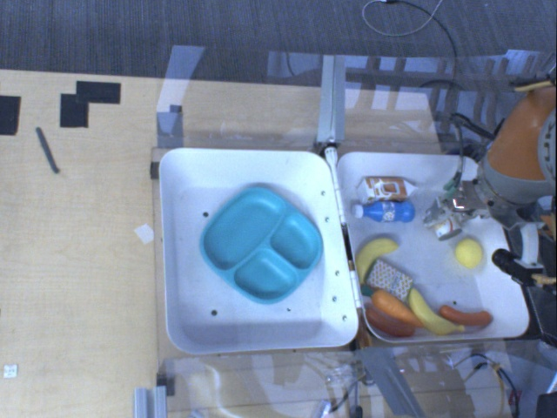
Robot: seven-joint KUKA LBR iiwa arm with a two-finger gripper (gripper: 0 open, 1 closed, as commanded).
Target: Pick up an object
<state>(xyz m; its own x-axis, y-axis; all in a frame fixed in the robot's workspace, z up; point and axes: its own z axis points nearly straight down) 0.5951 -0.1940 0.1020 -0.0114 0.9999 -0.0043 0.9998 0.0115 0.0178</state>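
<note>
No writing can be read on anything here. Nearest, along the front edge of the right bin (515,322), lie a sausage (466,316), a banana (428,313) and a carrot (390,305), crowded together, with a checkered sponge (388,278) just behind and a second banana (374,252) beside it. A lemon (468,252) sits alone. Farther back are a blue bottle (385,211) and a brown carton (386,187). The gripper (447,218) hovers near the bottle; whether its jaws are open cannot be told. The left bin (178,233) holds a blue divided plate (261,244).
</note>
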